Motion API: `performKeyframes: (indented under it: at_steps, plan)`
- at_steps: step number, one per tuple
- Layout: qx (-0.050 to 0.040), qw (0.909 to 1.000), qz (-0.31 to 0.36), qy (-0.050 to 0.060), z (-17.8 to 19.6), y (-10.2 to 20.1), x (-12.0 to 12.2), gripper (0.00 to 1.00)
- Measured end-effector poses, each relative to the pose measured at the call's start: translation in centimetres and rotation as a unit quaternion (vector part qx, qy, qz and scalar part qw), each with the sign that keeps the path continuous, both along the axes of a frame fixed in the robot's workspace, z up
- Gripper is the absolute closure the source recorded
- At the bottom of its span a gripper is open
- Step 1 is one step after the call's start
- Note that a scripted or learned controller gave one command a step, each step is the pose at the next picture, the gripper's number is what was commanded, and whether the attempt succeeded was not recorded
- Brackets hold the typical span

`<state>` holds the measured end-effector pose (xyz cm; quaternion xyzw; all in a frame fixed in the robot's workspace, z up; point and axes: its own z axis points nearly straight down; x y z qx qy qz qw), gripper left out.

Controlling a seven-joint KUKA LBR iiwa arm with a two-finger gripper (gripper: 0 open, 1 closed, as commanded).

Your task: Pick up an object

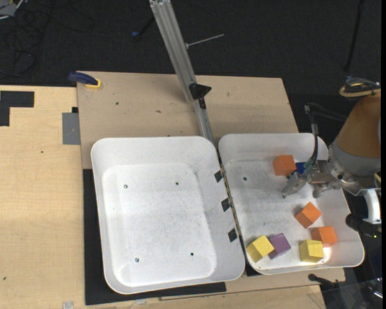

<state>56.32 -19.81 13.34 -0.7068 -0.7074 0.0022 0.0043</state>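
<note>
The right bin (257, 148) holds several small blocks. An orange block (284, 165) lies near its back, with a small blue piece (300, 168) just to its right. My gripper (294, 185) hangs low over the bin, just in front of these two. It comes in from the right on the grey arm (357, 143). Nothing is seen held in it. Another orange block (307, 214) lies in front of the gripper. Along the front wall sit a yellow block (260, 247), a purple block (280, 243), a second yellow block (311, 250) and an orange block (325, 235).
The left bin (109, 150) stands beside the right one, joined by black clips (226, 205). A slanted aluminium rail (177, 50) rises behind the bins. A blue and yellow clamp (85, 79) grips the board's back left corner.
</note>
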Motion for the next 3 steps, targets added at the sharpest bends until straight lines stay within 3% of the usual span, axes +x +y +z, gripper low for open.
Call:
performKeyframes:
  at_steps: [1, 2, 3]
  plan:
    - [-0.0014, 1.0000, -0.001, -0.005, -4.2, 0.0, 0.1, 0.00]
    - [-0.0007, 1.0000, -0.003, -0.004, -3.2, 0.0, 0.1, 1.00]
    - [-0.0019, 1.0000, 0.000, -0.006, 2.4, 0.0, 1.1, 1.00]
